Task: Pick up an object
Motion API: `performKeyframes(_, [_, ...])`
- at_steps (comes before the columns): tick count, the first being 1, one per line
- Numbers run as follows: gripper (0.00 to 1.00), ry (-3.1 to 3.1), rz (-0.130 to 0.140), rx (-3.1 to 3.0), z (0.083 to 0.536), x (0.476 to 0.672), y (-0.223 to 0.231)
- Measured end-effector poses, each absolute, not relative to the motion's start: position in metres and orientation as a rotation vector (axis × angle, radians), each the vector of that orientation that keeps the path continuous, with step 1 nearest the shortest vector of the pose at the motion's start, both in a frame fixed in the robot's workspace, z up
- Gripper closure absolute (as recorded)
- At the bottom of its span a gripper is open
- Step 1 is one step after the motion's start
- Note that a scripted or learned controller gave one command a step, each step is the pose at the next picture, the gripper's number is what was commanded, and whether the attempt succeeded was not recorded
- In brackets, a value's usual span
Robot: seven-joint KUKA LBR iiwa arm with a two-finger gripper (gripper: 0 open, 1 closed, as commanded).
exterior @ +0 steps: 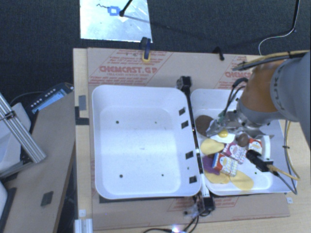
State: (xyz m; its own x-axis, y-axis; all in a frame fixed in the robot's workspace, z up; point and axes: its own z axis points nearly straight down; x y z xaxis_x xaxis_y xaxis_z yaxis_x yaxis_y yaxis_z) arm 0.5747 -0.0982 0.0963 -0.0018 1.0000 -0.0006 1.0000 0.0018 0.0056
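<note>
The right bin [206, 97] holds a pile of small items. A brown disc [202, 124] lies at its left side, with a yellow oval piece [212, 146] just below it. Nearer the front lie a purple item [210, 162], a pink and white packet [236, 152], a red and white packet [228, 167] and a flat yellow piece [242, 181]. My gripper [222, 129] reaches in from the right and hangs low over the pile, right beside the brown disc and above a small yellow item [224, 135]. The wrist hides what lies beneath it.
The left bin [141, 144] stands next to the right one, with a black divider with clips [190, 130] between them. A small brown round item [241, 140] and a white and red item [265, 144] lie under the arm at the right.
</note>
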Motion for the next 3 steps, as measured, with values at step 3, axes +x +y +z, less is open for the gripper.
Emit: performKeyframes(3, [1.0, 2.221, 0.003, 2.218, 0.118, 0.528, -0.087])
